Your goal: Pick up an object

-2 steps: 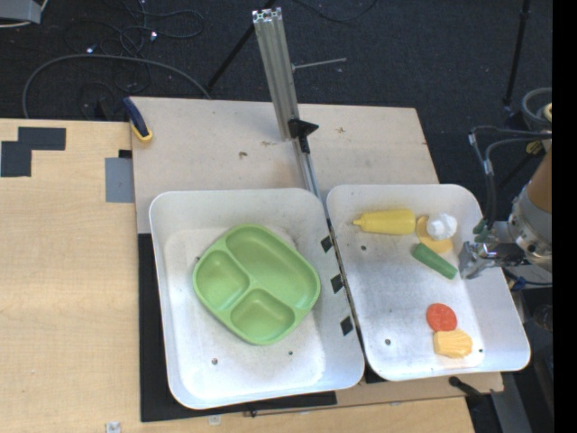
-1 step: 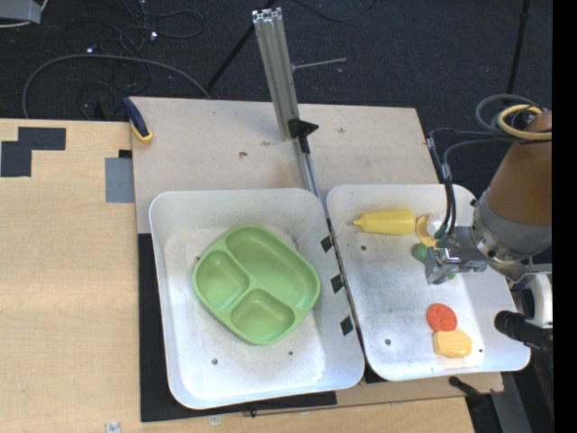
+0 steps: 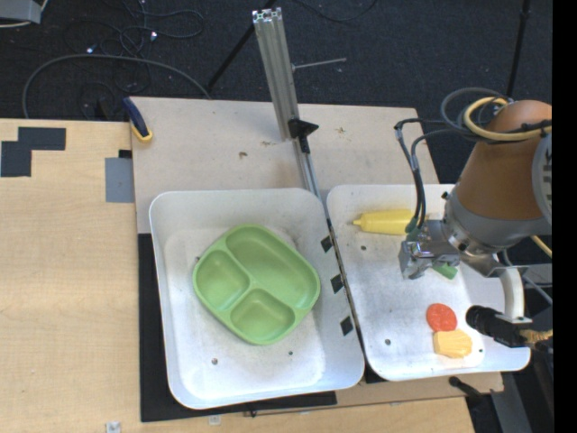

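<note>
1. Nearest me, at the lower middle of the frame, is the front rim of the left bin (image 3: 252,393). It holds a green divided plate (image 3: 257,282), which is too wide and flat for me to try.
2. At the lower right, in the right bin (image 3: 389,307), a yellow block (image 3: 453,343) lies just below a red disc (image 3: 441,315). The two are close together and may be touching.
3. The fingers (image 3: 420,262) hang at the tip of the arm (image 3: 505,170) over the middle of the right bin. I cannot tell how far open they are, or whether they have hold of anything.
4. A small green piece (image 3: 444,270) sits just to their right in the frame, partly tucked under the wrist. It is the closest candidate, so I take it as the thing to pick up.
5. To do this well, I would shift slightly toward frame right to centre over the green piece before going down. Then I would descend straight, close only at the bin floor, and lift slowly to check the hold.
6. If that piece proves too hidden, the long yellow piece (image 3: 383,222) at the bin's upper left lies well apart from everything else. I would grasp it across its narrow width.
</note>
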Motion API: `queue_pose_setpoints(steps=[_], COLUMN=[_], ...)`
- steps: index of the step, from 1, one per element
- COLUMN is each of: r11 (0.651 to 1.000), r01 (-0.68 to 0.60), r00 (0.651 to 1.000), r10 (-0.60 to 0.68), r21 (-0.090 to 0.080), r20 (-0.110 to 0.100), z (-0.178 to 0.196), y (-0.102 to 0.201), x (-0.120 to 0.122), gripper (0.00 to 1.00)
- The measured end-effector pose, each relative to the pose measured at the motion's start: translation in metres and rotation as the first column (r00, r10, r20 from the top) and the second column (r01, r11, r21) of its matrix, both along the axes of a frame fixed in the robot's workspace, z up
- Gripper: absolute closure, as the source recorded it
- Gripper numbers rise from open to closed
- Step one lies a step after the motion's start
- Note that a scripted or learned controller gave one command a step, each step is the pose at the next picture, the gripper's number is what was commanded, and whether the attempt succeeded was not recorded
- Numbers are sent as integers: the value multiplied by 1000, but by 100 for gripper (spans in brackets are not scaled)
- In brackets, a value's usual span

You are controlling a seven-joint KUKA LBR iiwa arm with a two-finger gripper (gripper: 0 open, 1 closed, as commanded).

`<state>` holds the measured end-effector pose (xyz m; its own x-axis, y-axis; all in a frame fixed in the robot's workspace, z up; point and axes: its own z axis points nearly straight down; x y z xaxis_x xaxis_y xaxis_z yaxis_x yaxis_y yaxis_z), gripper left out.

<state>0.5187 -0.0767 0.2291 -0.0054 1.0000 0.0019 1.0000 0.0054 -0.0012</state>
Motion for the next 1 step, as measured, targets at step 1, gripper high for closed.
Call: queue_pose_setpoints(steps=[1], r11=[1000], r01=[1], r00=[1000], r10=[-1], r21=[0], r20=[-4], z=[-11], y=[56], x=[6], gripper=[100])
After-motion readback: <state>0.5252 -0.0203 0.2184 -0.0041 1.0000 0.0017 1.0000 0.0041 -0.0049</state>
